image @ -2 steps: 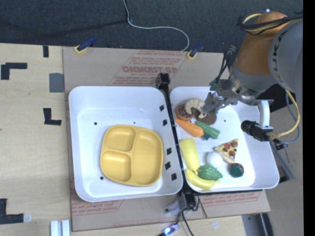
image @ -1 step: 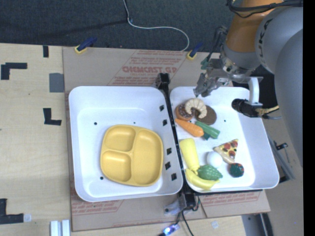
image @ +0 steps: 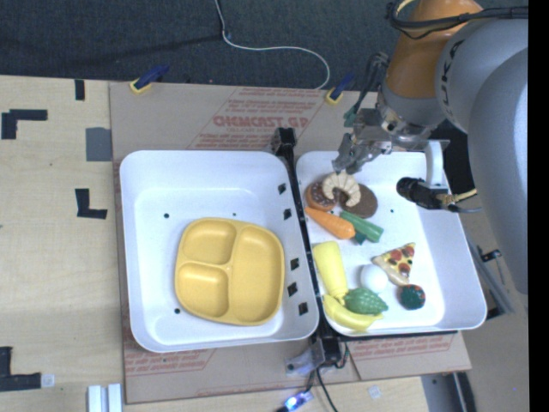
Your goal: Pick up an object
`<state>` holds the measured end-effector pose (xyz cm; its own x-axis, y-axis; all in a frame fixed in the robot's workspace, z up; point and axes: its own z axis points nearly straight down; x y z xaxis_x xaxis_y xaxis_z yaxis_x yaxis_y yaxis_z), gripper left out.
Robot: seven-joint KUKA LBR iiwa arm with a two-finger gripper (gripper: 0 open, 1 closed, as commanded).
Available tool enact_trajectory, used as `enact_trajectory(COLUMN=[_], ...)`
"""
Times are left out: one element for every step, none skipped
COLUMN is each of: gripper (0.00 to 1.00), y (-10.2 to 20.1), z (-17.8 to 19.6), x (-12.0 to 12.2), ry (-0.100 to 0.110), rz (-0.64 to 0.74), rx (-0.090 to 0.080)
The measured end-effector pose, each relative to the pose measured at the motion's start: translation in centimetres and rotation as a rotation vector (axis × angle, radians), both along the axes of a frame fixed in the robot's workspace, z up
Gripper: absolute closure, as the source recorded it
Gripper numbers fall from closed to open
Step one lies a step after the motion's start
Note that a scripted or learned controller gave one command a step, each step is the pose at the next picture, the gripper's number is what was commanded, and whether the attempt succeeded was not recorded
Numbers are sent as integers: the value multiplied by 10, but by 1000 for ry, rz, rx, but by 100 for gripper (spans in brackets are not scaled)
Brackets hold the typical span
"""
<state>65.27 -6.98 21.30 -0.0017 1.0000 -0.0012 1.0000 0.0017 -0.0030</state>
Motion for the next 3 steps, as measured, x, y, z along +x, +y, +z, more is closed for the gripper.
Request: enact_trajectory(gripper=[100, 100, 100], y=[-11, 0, 0], z=[9, 10, 22], x=[5, 12, 1], ry=[-2, -2, -2], rz=[-1, 0, -2], rx=[0, 0, 0])
